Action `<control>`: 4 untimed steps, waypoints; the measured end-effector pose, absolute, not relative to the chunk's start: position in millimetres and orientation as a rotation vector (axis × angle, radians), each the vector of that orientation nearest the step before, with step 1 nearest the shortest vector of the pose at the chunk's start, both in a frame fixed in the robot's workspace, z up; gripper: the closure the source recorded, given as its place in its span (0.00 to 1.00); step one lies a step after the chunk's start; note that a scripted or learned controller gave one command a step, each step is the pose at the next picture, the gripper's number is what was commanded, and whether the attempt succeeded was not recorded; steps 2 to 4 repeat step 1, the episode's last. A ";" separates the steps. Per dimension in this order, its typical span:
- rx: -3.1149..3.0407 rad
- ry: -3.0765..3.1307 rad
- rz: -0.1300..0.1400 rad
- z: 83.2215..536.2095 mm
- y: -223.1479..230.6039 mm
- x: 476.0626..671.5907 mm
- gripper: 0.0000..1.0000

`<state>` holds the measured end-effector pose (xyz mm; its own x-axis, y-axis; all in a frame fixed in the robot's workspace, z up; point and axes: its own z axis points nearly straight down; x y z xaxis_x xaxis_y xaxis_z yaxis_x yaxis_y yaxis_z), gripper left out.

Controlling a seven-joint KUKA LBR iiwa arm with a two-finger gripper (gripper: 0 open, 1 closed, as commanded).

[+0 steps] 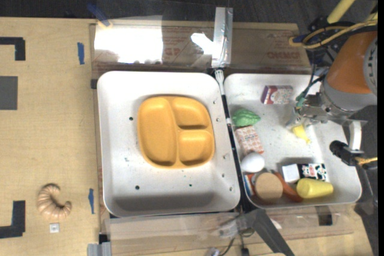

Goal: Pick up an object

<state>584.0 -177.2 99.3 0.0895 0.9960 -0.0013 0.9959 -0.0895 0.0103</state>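
Gripper [305,112] over R bin [351,192], beside small yellow obj [301,132]; finger state can't be told. Orange divided tray [176,130] held in L bin [114,147].

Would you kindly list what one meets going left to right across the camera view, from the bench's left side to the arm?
Tan curled croissant-shaped toy → orange-yellow divided plastic tray in the left white bin → green leafy toy → small red-and-white packet → yellow plastic bottle-shaped item → grey arm with orange band.
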 end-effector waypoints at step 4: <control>2.404 2.015 0.013 205.0 -106.2 588.9 1.00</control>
